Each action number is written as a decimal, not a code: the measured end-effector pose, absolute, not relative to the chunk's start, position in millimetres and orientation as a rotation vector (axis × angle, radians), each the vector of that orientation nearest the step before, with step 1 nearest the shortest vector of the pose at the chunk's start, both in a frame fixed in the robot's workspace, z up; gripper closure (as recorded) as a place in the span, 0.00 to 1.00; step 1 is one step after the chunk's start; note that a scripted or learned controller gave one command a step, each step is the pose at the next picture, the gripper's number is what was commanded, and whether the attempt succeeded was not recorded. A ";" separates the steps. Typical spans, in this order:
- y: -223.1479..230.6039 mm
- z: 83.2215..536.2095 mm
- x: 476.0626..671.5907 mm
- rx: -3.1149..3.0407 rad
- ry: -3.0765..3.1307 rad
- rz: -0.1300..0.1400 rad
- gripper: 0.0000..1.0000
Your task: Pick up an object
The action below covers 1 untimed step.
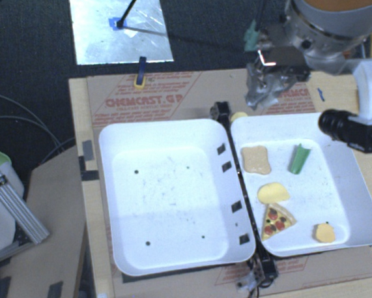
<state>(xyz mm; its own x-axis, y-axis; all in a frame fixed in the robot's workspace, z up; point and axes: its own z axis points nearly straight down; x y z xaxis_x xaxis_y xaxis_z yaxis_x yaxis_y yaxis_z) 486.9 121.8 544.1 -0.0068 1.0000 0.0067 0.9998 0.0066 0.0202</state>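
Note:
The right bin [346,182] holds a tan bread slice [256,160], a green piece [299,158], a pale yellow chip [272,192], a pizza slice [277,219] and a small orange-yellow piece [324,232]. A small yellow thing [238,116] lies just behind the bins, at the join between them. My gripper [262,94] hangs over the cardboard behind the right bin's back left corner, above and behind the bread slice. I see nothing held in it.
The left bin [114,185] sits beside the right one on a cardboard sheet [168,94]. A black fixture [348,129] overhangs the right bin's back right corner. A foil sheet [120,27] lies at the back. An aluminium frame [7,195] stands at the left.

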 end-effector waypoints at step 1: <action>156.6 509.9 486.3 2.214 2.229 0.002 1.00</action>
<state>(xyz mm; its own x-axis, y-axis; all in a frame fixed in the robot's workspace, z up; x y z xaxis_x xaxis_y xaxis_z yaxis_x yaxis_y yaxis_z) 486.3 156.6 509.9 -0.0066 1.0000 0.0008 1.0000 0.0066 0.0006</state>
